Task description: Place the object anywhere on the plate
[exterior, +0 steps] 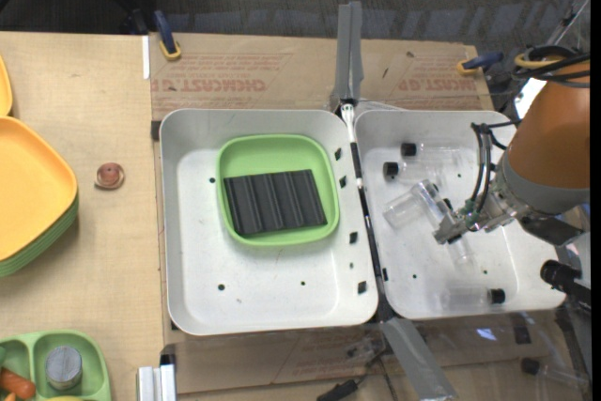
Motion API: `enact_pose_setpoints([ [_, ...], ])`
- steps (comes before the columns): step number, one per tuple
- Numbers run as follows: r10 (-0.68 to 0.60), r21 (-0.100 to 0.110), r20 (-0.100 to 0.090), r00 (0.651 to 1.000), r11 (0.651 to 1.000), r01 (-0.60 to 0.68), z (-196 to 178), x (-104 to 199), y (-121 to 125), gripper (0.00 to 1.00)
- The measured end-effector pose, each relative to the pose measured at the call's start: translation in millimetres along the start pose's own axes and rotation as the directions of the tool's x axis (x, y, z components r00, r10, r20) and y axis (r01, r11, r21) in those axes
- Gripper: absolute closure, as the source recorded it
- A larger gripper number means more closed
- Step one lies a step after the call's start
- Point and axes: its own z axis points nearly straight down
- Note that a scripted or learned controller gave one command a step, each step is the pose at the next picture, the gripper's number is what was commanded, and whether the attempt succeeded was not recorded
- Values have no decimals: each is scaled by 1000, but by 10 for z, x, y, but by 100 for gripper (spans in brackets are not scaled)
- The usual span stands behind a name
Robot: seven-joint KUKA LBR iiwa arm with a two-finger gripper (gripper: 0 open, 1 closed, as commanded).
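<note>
The dark grey ribbed rectangular slab (273, 202) lay flat on the green square plastic plate (232, 155), which sat in the left shallow white bin (188, 277). The tool (449, 230) hung low over the right shallow white bin (526, 286), near a clear plastic item (413, 200). Whether its fingers were spread or pressed together could not be told. A stack of yellow plates (33, 192) rested on the tabletop (84, 80) at far left.

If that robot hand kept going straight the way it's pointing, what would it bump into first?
Probably the clear plastic object lying on the right bin's floor. The hand points left and slightly down, right beside it. Depth is hard to judge here, so it may already touch it.
</note>
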Motion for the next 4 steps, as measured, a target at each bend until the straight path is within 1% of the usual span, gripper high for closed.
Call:
enact_pose_setpoints([
  [1, -230, -1, 1, 973, 973, 230, -78, 165, 219, 100],
  [2, -286, 0, 0, 958, 958, 286, -2, 351, 167, 100],
  [3, -408, -1, 2, 913, 913, 408, -192, 592, 357, 100],
  [4, -408, -1, 2, 913, 913, 408, -192, 589, 356, 0],
])
